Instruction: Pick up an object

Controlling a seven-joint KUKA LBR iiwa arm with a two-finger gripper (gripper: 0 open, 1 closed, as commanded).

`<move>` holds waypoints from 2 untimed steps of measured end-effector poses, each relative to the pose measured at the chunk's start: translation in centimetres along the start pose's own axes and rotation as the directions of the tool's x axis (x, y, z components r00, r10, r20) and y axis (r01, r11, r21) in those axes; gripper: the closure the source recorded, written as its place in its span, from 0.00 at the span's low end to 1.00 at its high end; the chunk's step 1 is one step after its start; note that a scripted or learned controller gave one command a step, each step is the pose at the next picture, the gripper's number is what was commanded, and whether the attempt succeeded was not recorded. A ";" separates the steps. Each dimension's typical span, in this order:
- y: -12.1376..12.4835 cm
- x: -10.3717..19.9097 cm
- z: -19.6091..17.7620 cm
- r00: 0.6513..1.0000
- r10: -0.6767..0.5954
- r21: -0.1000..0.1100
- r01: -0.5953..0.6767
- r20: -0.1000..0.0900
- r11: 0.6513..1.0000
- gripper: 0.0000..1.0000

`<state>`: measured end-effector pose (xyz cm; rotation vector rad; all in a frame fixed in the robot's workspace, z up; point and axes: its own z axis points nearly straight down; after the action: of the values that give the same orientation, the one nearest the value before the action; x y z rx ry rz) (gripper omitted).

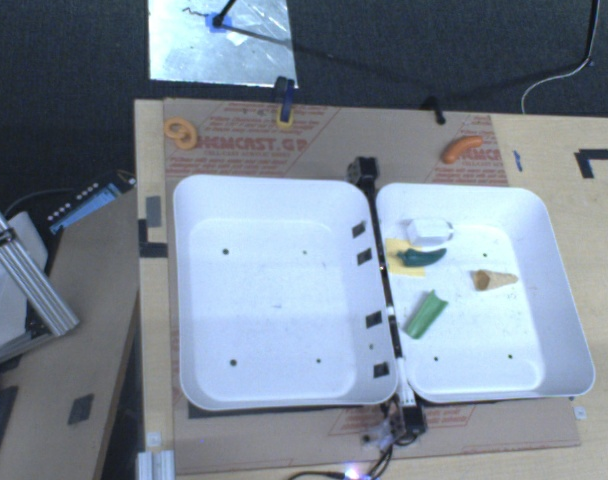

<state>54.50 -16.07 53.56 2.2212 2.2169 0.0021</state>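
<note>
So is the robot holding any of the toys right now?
No, nothing is held. The green stick, the cone and the white cup all lie in the right bin.

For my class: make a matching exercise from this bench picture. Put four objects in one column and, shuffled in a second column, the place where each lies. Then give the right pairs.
Objects
1. light green block
2. orange sausage-shaped toy
3. pretzel-shaped toy
4. tan cone-shaped piece

Places
A. on the brown board, beyond the left bin
B. in the right bin, towards its right side
C. in the right bin, near the divider between the bins
D. on the brown board, beyond the right bin

Pairs: 1-C, 2-D, 3-A, 4-B
</note>
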 end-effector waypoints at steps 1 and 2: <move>5.8 -4.8 0.1 1.000 0.000 0.000 0.000 0.002 1.000 1.00; -1.2 -4.6 -0.1 1.000 0.000 0.001 0.000 -0.001 1.000 1.00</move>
<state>53.30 -20.70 53.63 2.2214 2.2182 0.0021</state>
